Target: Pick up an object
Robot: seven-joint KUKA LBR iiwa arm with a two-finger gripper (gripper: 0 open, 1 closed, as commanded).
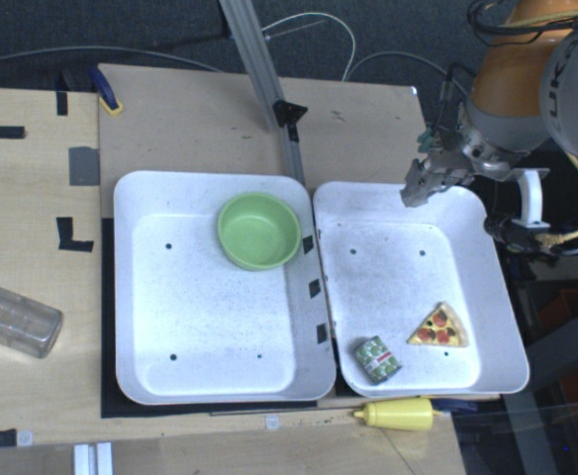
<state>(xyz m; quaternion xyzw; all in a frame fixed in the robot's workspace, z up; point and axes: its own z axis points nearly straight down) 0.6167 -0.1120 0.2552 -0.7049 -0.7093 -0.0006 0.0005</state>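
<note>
the hand point(420, 188) hangs over the far edge of the right bin point(497, 265), near its far right corner; whether it is open or closed i cannot tell, and nothing shows in its grip. three things could be picked. the pizza slice point(438, 327) lies flat near the near right corner of that bin; it looks like a light, stiff toy, thin, so best pinched across its narrow width. the green packet point(377, 358) sits just beside it toward the near edge, small and boxy, probably the easier hold across its short sides. both lie well apart from the hand, at the bin's opposite edge. the bowl point(259, 230) rests at the far right corner of the left bin point(141, 265), light but wide; its rim is the place to grip.
</note>
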